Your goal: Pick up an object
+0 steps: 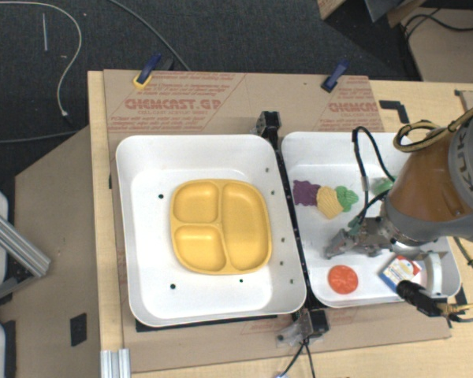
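Objects for picking are seen lying in the right bin (pixel 315 150): a purple toy (pixel 303 192), a yellow piece (pixel 329 202) touching it, a green piece (pixel 347 196) just beside that, a red disc (pixel 343 279) near the front wall, and a small printed packet (pixel 400 272) at the front right. The gripper (pixel 355 241) is positioned low inside this bin, between the yellow piece and the red disc, touching neither as far as can be judged. Whether the claw is open or closed cannot be told from this view. Nothing is seen between its tips, so the pick is judged not yet made; grasping and lifting remain. A yellow divided plate (pixel 221 225) rests in the left bin (pixel 142 179).
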